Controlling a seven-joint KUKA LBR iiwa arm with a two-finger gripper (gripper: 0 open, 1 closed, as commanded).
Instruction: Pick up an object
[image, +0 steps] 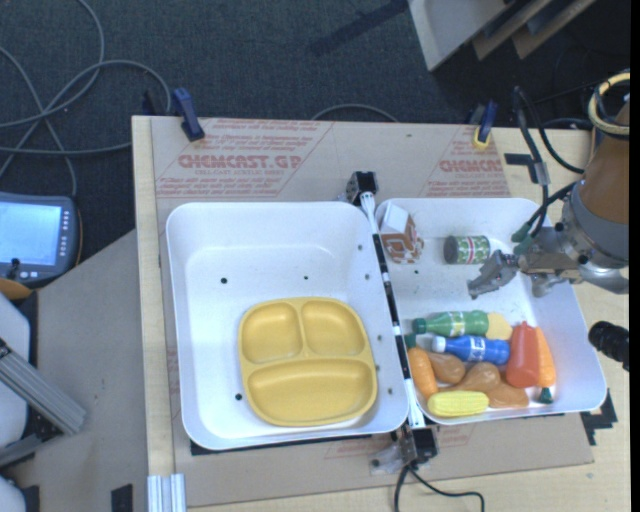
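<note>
My gripper (516, 279) hangs over the right bin (572, 316), with its fingers spread open and nothing between them. One fingertip (484, 282) sits just below and to the right of a green can (466, 248) lying on its side. Below the gripper lies a cluster of toy food: a green bottle (455, 323), a blue bottle (473, 348), an orange-red pepper (526, 355), a corn cob (458, 403), a carrot (423, 371) and a brown piece (481, 377). A small brown and white carton (400, 240) stands at the bin's upper left.
The left bin (250, 245) holds a yellow divided plate (305, 360) in its lower half. A black clip (361, 184) sits at the top of the wall between the bins. Cables run along the arm at the right.
</note>
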